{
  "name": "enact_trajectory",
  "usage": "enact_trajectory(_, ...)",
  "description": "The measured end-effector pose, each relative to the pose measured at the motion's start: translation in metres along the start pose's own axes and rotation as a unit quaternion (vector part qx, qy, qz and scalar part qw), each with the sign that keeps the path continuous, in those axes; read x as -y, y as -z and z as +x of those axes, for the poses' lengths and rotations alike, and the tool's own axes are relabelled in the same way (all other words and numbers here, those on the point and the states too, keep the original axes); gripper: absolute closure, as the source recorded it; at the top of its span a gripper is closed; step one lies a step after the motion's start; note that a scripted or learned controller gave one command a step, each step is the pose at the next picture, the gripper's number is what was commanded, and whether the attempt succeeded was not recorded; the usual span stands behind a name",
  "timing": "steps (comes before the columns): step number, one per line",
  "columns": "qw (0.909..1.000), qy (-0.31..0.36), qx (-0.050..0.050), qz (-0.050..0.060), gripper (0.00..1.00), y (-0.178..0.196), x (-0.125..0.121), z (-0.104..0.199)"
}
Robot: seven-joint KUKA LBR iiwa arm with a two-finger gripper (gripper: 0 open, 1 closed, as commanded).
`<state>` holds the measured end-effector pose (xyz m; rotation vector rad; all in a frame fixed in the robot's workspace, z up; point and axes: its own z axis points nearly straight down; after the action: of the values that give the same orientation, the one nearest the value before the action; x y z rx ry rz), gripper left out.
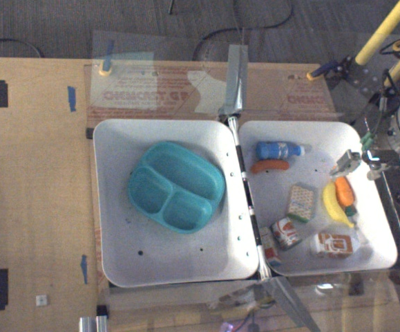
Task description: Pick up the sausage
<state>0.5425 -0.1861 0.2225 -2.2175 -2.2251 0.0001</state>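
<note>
I am looking down on 2 white bins sitting side by side on the table (41, 185), and I am taking the right bin (386, 251) as my landmark. The sausage (270, 165) is lying flat in that bin's far-left corner, just beside the blue bottle (278, 149), which is resting on its side right behind it. That crowding is worrying me: a straight drop is risking a nudge against the bottle, so I am judging that the approach wants to come down along the sausage's free near side.

The pincer (346, 162) is hanging over the far-right part of the bin, well apart from the sausage, near the banana (336, 205) and the carrot (345, 191) leaning on it. I am not seeing anything between its tips, and whether they are spread or pressed together I cannot tell; the metal is blurring into the bin wall.

Nearer in the bin, a speckled box (300, 203), a small can (287, 232) and a carton (334, 243) are lying loose, out of the sausage's way. The teal tray (177, 186) is sitting alone in the left bin (117, 254).

The arm itself is cut off at the frame's right side, so I am guessing its pose only. Labels on the packets are too small to read.
</note>
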Motion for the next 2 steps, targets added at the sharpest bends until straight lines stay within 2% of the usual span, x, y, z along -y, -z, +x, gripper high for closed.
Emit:
enact_trajectory(1, 0.9999, 0.016, 0.0, 0.0, 0.0, -0.104, -0.059, 0.053)
enact_trajectory(2, 0.9852, -0.171, 0.001, -0.002, 0.0, -0.135, -0.101, 0.085)
